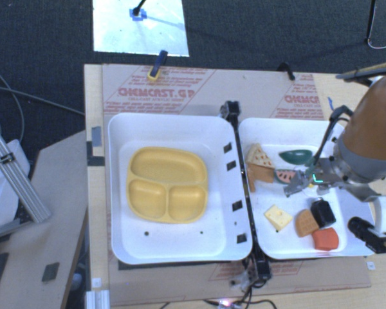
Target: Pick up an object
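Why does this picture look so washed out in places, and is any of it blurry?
In the camera view, the white bins glare under bright overhead light, and the pale sheet at top looks blown out; the dark floor stays dim. The yellow tray is fairly sharp, but the small items by the gripper look soft, and the arm at right is blurred.

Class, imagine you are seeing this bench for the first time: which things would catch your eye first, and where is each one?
First the yellow divided tray, lying alone in the left bin. Next the grey and orange arm over the right bin, its pincer low among the small toy foods, close beside the watermelon slice. The red piece at that bin's near edge also stands out.
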Tool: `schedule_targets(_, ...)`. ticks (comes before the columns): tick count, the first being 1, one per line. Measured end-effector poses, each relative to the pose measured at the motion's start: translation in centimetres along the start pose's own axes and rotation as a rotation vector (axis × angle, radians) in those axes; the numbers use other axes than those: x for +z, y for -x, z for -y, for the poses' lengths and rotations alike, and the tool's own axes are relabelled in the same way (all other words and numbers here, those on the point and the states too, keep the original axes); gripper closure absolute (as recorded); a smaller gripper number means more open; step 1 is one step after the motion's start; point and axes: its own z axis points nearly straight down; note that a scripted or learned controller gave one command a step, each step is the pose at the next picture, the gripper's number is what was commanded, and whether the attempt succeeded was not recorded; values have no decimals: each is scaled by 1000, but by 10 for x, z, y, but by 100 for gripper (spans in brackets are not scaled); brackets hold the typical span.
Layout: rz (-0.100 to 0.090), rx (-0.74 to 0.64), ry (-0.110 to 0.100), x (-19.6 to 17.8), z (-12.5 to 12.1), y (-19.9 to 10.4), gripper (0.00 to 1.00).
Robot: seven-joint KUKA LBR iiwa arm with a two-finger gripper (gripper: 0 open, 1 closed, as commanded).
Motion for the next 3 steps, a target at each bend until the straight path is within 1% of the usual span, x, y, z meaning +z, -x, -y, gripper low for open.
schedule_targets(1,-1,-2,-2,41,-32,-9,0)
schedule_targets(2,0,-1,-2,39,-31,-8,0)
schedule_targets(3,2,2,7,137,-6,21,0)
